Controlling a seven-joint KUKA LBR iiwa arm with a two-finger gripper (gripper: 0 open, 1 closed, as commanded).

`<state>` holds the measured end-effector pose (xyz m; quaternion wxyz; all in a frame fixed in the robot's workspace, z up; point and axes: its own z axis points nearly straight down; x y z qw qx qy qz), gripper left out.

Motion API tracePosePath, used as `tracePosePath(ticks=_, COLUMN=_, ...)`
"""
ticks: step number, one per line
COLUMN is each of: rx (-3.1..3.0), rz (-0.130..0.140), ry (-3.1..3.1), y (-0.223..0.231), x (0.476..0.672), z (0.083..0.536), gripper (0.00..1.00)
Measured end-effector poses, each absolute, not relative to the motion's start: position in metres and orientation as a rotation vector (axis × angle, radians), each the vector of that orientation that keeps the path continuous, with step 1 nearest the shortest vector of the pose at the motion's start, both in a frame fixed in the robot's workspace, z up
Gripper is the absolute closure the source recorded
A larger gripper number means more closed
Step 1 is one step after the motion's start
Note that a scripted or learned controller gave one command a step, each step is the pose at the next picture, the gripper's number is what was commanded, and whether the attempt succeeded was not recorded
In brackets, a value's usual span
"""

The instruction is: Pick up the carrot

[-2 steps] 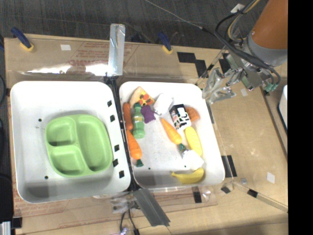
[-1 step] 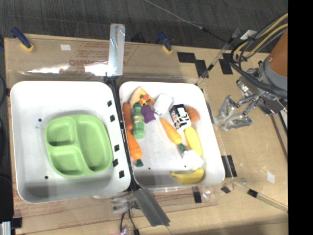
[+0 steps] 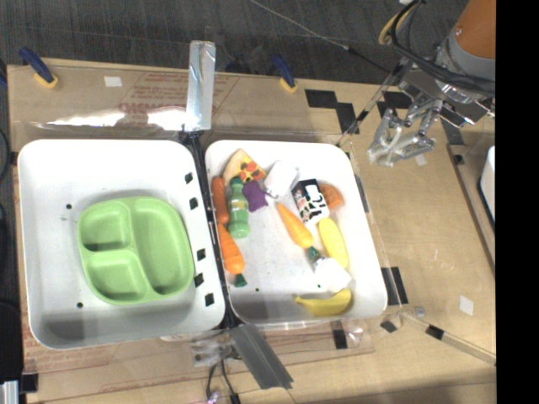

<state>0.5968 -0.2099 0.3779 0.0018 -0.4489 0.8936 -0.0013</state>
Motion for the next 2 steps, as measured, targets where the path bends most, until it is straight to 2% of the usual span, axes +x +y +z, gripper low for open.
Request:
tracePosePath(ticks=1, rx=-1.842, rz=0.005, ry=2.547, y=-0.2, x=0.553, z=0.306, gripper=1.0)
tracePosePath(ticks=2, rx=-1.846, rz=0.001, ry=2.541, y=-0.199, x=0.555, z=0.317, gripper=1.0)
